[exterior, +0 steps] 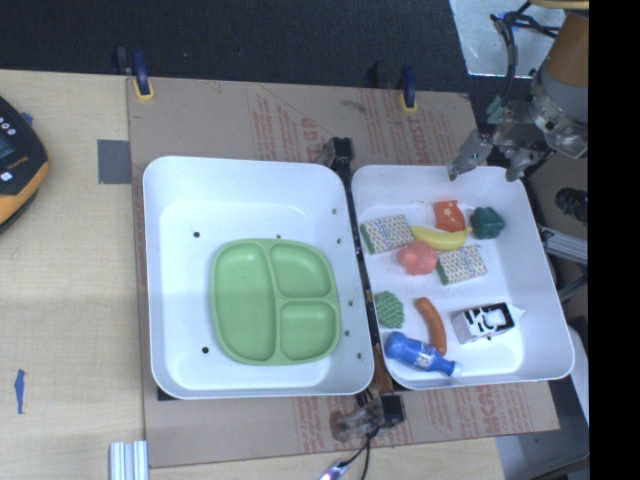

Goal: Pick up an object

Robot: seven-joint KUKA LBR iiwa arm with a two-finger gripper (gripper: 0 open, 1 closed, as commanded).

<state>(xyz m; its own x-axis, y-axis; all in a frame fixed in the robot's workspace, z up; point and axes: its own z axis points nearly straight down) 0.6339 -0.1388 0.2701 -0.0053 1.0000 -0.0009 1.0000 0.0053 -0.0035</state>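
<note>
- The grey two-finger gripper [490,165] hangs over the far rim of the right shallow white bin [545,298], at about 1 o'clock of that bin; its two dark fingers [466,158] stand apart with nothing between them.
- The left shallow white bin [170,268] holds a pale green plastic divided plate [273,301] with three compartments, lying flat near its middle.
- In the right bin, at 12 o'clock, a small red block [449,214] lies just beside a dark green lumpy toy [487,222].
- A curved yellow toy banana [440,236] sits at the centre, touching a pink rounded toy [419,258].
- Two green-patterned rectangular sponges [386,233] flank them at 10 and 3 o'clock.
- Toward 6 o'clock lie a green leafy toy [389,310], an orange-red sausage-shaped toy [431,325], a blue plastic bottle [419,354] on its side, and a black-and-white box [486,321].
</note>
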